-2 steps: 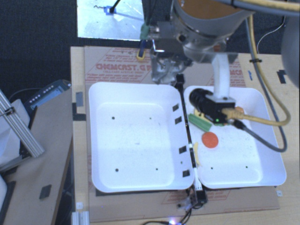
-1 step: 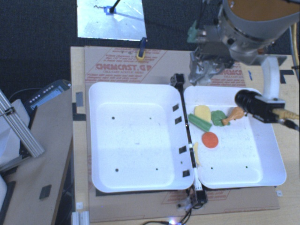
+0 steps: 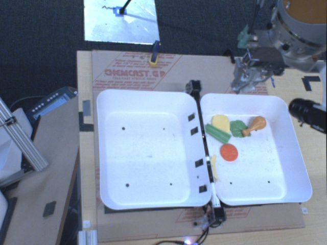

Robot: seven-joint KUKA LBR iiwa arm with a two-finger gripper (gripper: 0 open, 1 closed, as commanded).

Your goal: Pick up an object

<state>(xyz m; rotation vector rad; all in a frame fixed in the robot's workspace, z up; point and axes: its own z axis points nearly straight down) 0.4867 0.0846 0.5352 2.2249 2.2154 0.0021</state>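
The gripper (image 3: 249, 80) hung above the right bin's (image 3: 294, 137) far rim; whether it was wide or narrow, I cannot tell. It needed to descend centred over the red disc (image 3: 229, 152), which lay apart from its neighbours.

"CHEMCAST GP" on brown sheet (image 3: 138, 70)

- The two bins, left (image 3: 148, 152) and right (image 3: 255, 182), are showing plain white, dotted with a few small dark specks.
- A toy drumstick (image 3: 254, 125) is glowing orange-brown.
- A round slice (image 3: 229, 152) is showing red-orange.
- A long pod-like piece (image 3: 218, 133) and a lumpy piece (image 3: 237, 128) are both showing green.
- A soft wedge (image 3: 220, 122) is showing pale yellow.
- The board (image 3: 138, 73) under the bins is showing tan with red lettering.
- The arm (image 3: 301, 14) is showing grey with an orange band.
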